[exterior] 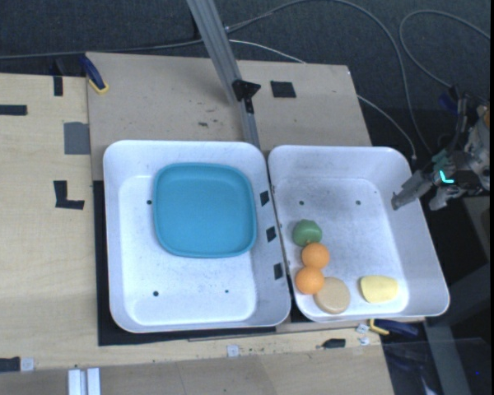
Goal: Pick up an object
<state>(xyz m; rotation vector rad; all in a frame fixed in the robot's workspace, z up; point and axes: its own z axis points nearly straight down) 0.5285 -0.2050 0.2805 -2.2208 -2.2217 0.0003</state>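
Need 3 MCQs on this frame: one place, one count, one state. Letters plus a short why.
1. Where is the blue plate?
A. left bin
B. right bin
C. on the bench outside the bins

2. How many orange balls are in the right bin?
A. one
B. two
C. four

3. Where is the gripper relative to the right bin's items?
A. pressed on the yellow piece
B. at the bin's right rim, apart from them
C. lifting the green ball

Answers:
1 A: the plate lies flat in the left bin.
2 B: one ball sits just above the other.
3 B: it is at the rim, while the green ball, tan disc and yellow piece lie lower in the bin.
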